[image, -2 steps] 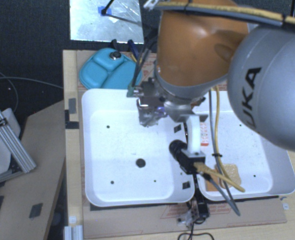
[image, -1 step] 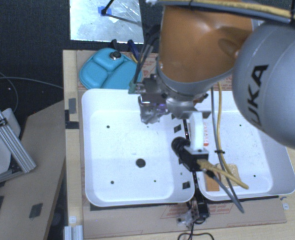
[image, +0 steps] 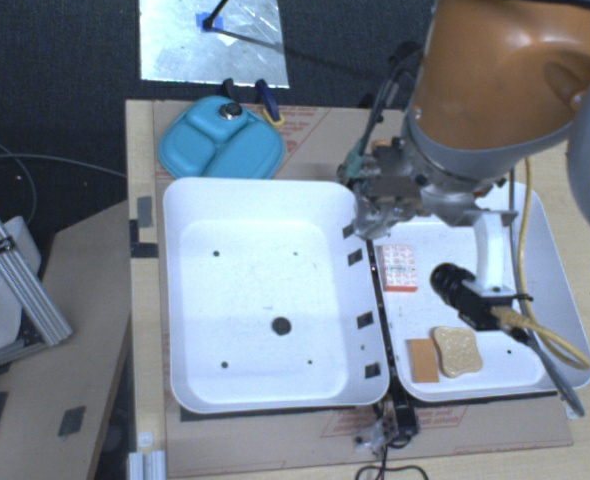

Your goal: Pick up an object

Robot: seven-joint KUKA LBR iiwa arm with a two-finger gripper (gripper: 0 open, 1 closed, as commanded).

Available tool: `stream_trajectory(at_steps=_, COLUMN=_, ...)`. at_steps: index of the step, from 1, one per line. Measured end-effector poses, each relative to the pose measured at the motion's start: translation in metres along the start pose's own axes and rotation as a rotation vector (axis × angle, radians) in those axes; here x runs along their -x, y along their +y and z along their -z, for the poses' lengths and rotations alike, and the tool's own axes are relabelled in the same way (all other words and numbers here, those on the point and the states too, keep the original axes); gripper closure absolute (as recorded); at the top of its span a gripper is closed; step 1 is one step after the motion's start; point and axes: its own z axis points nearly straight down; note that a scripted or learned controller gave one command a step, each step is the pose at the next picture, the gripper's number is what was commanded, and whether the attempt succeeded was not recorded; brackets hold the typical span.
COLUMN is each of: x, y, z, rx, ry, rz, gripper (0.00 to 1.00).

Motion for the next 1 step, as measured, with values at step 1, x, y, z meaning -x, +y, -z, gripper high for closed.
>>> stream_trajectory(at_steps=1, x=-0.0043, y=0.0003, z=0.0101, rx=0.002, ry=0.002, rz=0.011, gripper=1.00)
